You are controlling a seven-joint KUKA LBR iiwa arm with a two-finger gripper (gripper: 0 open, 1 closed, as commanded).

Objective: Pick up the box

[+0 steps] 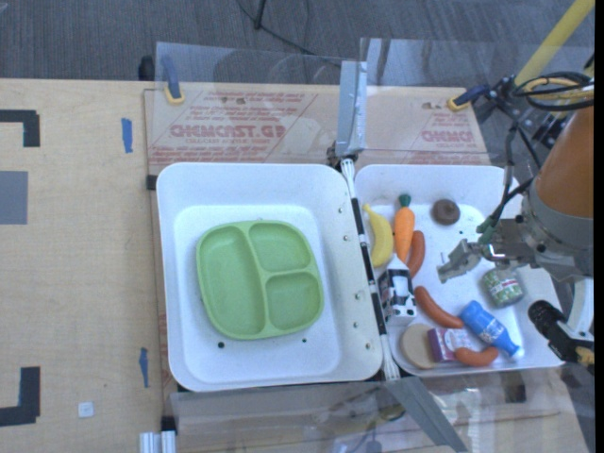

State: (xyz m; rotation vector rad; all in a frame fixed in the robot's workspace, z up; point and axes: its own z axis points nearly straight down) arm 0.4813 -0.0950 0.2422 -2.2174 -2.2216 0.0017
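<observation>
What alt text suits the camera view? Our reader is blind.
A gripper hovers over the right bin, which is crowded with toy food: a banana, a carrot, a blue bottle. The left bin holds a green plate.

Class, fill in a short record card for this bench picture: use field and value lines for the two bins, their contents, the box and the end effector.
left bin: holds a green divided plate
right bin: holds toy food and small items
contents seen: banana, carrot, blue bottle, brown round piece
box: small, black and white, by the bin's left wall, below the banana
end effector: over the right bin, right of the carrot, nothing visibly between its fingers
task state: box not yet picked up
</observation>
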